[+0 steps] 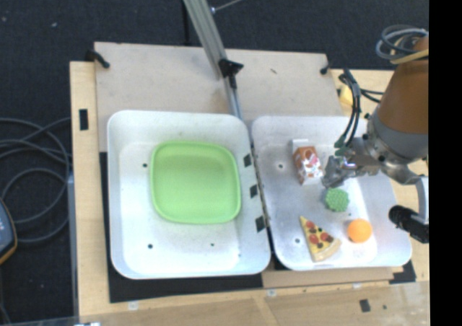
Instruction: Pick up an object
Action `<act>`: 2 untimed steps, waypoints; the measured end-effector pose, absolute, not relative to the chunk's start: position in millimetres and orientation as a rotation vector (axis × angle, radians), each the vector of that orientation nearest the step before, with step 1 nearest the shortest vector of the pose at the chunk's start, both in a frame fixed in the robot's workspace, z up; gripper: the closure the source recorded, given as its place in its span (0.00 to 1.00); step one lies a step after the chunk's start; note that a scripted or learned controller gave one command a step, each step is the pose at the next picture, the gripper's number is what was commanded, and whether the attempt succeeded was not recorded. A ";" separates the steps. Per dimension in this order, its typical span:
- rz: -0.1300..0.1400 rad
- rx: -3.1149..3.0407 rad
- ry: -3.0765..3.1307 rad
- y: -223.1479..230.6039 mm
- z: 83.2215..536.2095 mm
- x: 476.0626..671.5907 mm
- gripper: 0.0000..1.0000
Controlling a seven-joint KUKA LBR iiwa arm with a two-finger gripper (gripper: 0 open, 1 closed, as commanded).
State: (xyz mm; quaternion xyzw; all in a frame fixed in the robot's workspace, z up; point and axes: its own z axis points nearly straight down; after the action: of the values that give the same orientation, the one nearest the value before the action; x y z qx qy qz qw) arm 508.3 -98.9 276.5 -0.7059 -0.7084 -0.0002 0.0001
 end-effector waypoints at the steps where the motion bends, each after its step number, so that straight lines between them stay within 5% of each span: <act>1: -0.001 -2.219 -2.225 -57.2 273.7 513.8 1.00; 2: 0.000 -2.218 -2.224 -2.9 258.2 520.6 1.00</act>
State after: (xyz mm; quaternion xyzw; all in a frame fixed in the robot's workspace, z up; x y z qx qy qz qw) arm 520.6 -2.9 258.2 -0.7060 -0.7082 0.0000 0.0003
